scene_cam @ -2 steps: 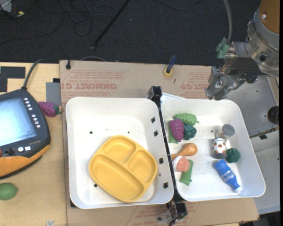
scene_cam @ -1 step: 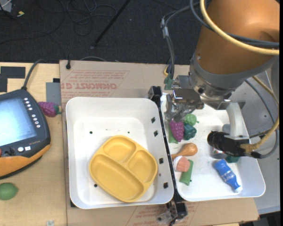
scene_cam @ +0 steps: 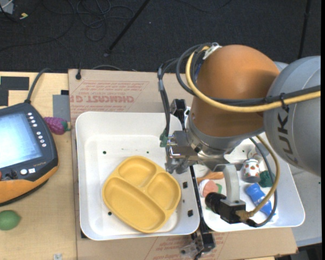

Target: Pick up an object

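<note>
The arm's orange band and grey wrist hang over the right bin and hide much of it. My gripper is low over that bin's left part, close to the wall between the bins. Just below it lie an orange piece, a pink-red piece and a small green piece. Further right are a blue cylinder, a white and red toy and a dark green piece. A yellow divided plate lies in the left bin.
Left of the bins a teach pendant with an orange underside rests on the bench. A green ball lies in front of it and a purple grape bunch behind it. Cardboard lies under the bins.
</note>
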